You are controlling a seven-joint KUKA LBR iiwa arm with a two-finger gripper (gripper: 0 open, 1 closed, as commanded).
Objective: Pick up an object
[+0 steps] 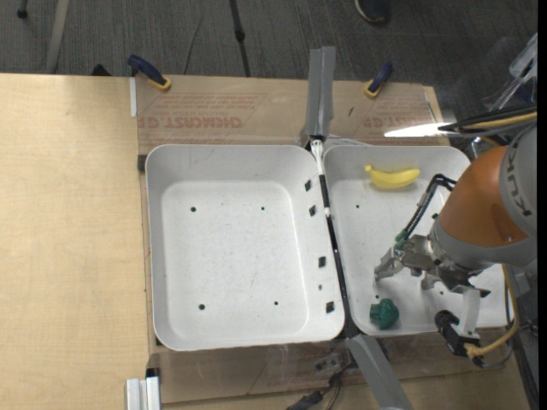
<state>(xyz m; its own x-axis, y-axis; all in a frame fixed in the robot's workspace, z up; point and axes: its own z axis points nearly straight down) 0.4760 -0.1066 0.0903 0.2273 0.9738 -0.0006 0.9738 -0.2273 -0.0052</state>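
In the right bin (359, 229) a yellow banana (392, 177) lies near the far wall. A small dark green object (385, 313) sits by the front wall. My gripper (403, 276) hangs over the middle of the right bin, just above and slightly right of the green object and well short of the banana. Its fingers (383, 270) stand apart, open, with nothing between them. The grey arm with its orange band (487, 203) covers the right side of this bin.
The left bin (158, 229) sits beside the right one, split from it by a raised divider (329, 229). Blue-and-yellow clamps (149, 71) hold the cardboard at the back. Black cables (461, 336) hang off the wrist near the front right corner.
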